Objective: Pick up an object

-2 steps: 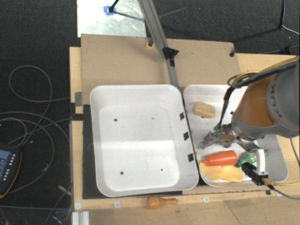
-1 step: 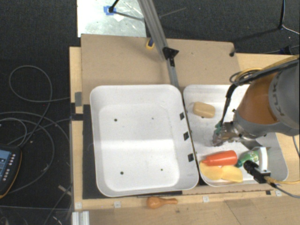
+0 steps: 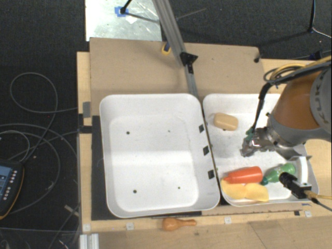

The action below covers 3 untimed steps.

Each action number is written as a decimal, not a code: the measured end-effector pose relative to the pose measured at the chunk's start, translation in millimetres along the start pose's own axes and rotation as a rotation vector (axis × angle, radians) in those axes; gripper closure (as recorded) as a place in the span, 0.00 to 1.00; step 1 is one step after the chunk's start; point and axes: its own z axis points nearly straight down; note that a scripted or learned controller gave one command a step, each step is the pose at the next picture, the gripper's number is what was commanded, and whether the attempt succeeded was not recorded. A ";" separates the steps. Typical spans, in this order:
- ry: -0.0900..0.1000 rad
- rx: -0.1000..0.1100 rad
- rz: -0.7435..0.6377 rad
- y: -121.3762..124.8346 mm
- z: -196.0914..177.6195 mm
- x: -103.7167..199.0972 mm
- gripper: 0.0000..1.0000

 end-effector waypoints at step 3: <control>0.003 0.004 -0.006 10.9 -52.3 104.8 1.00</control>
